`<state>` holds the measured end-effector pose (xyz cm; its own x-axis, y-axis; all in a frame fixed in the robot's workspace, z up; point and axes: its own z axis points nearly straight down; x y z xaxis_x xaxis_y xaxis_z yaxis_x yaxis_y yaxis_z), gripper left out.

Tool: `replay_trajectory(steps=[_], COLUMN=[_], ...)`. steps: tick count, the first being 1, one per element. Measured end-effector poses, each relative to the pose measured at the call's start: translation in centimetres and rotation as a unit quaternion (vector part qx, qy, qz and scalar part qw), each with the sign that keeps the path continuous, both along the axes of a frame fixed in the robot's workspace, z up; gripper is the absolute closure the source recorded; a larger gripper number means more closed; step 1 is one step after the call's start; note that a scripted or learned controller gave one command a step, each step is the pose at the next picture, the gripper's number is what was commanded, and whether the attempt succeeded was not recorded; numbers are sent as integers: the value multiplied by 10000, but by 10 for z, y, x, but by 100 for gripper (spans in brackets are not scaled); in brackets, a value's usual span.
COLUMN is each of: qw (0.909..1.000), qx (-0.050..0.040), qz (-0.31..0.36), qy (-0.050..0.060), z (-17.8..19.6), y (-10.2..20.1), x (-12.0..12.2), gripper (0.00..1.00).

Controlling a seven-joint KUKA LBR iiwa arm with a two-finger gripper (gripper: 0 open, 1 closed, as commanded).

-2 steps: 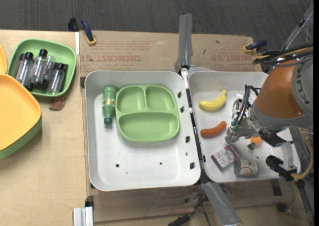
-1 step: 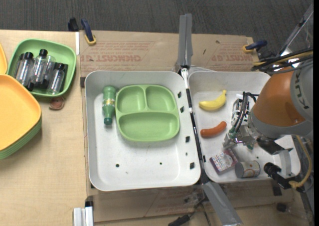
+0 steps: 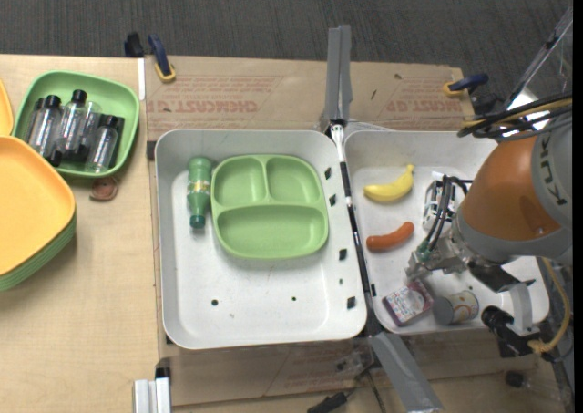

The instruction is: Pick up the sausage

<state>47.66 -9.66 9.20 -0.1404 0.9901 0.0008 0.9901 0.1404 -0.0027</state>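
The sausage [image 3: 390, 238], orange-red and short, lies in the right bin [image 3: 383, 154] just below a yellow banana [image 3: 390, 185]. My gripper [image 3: 426, 263] hangs low over the right bin, a little to the right of and below the sausage, and nothing shows in its grasp. The orange band of the arm [image 3: 519, 197] covers the right part of this bin.
A pink-and-white packet [image 3: 406, 304] and a grey cylinder [image 3: 455, 308] lie near the right bin's front edge, right below the gripper. The left bin [image 3: 264, 311] holds a green divided plate [image 3: 270, 205] and a green bottle [image 3: 199, 191]. Off to the left stand a green tray of bottles [image 3: 77, 124] and stacked yellow plates [image 3: 32, 220].
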Motion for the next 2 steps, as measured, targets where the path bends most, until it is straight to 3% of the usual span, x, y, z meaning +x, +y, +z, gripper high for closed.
replay_trajectory(steps=[1, 2], qw=[9928, 9996], qx=[-7, -5], qz=[-1199, -290], qy=[-2, -5], z=[-1, -1], y=[-62, -23], x=[0, 75], gripper=[100, 100])
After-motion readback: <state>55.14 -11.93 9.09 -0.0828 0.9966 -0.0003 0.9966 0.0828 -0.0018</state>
